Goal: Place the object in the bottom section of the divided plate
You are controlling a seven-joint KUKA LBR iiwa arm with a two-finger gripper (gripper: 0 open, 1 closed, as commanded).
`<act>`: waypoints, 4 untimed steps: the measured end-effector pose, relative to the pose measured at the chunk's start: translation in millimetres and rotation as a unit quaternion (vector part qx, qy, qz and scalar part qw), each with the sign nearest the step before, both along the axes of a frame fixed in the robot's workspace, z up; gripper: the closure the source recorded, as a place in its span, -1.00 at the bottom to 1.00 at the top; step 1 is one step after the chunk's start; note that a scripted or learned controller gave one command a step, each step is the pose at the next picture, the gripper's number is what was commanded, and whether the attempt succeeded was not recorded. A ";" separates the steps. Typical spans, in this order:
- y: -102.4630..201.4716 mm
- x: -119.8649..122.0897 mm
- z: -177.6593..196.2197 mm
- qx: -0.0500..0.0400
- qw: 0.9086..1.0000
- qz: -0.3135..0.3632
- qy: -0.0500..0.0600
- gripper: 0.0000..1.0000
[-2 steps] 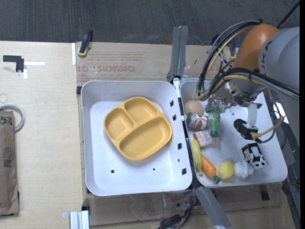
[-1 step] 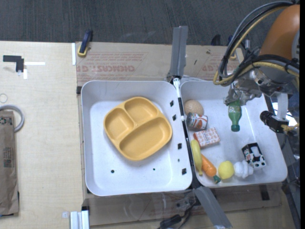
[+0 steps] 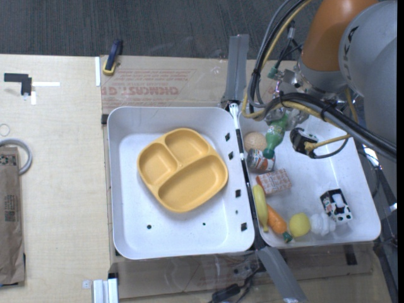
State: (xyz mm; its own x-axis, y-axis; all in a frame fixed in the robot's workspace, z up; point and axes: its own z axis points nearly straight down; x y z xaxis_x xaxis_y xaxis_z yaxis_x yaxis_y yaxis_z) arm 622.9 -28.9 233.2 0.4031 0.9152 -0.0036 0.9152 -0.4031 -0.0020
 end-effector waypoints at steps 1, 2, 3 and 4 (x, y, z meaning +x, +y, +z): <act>45.0 31.8 -0.4 0.000 1.000 -0.020 0.000 1.00; 63.2 35.4 -43.0 0.000 0.999 0.045 0.001 1.00; 115.1 35.6 -26.6 -0.001 0.990 -0.142 0.000 1.00; 231.0 12.4 -48.6 0.000 0.951 -0.308 -0.001 1.00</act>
State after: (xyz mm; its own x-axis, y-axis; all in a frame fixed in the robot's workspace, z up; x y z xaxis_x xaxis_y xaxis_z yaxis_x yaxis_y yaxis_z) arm 635.3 202.2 184.7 0.8629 0.5054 -0.0024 0.5054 -0.8629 0.0001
